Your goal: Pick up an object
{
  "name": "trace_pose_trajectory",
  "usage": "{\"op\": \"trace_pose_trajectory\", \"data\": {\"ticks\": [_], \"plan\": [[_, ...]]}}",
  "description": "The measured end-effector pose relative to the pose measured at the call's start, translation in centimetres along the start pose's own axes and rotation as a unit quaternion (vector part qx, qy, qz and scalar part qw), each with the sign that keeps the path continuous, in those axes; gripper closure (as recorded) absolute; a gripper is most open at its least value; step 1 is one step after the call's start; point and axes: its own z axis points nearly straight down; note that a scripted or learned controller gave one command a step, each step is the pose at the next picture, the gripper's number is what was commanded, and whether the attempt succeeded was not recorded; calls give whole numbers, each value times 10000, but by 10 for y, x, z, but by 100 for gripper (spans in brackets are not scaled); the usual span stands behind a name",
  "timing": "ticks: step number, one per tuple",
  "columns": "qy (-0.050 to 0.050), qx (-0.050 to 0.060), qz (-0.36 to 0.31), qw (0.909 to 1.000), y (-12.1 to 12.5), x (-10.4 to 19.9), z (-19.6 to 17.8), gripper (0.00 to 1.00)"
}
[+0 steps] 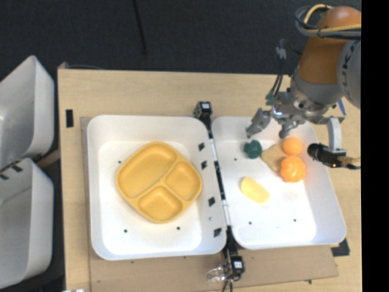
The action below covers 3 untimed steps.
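The end effector (271,121) hangs spread and empty over the right white bin (304,224), just above the small dark-green rounded object (253,148). That piece looks light, rigid and likely slippery; pinch it across its middle.

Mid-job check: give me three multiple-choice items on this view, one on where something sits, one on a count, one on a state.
1. Where does the yellow three-compartment plastic tray lie?
A. left white bin
B. right white bin
C. on the bare bench

2. How many round orange balls are in the right white bin?
A. one
B. two
C. four

3. How does the two-finger gripper stand?
A. clamped on a ball
B. resting in the tray
C. holding nothing, just above the small dark green object

Answers: 1 A, the tray fills the left white bin. 2 B, two orange balls lie together. 3 C, nothing sits between its fingers.
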Motion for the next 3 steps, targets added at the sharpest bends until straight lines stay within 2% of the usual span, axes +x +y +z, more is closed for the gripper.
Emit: {"op": "trace_pose_trajectory", "data": {"ticks": [1,3], "plan": [[-7,-64,-9,10000,2,0,-8,0],[-22,-54,-17,10000,21,-4,97,0]]}}
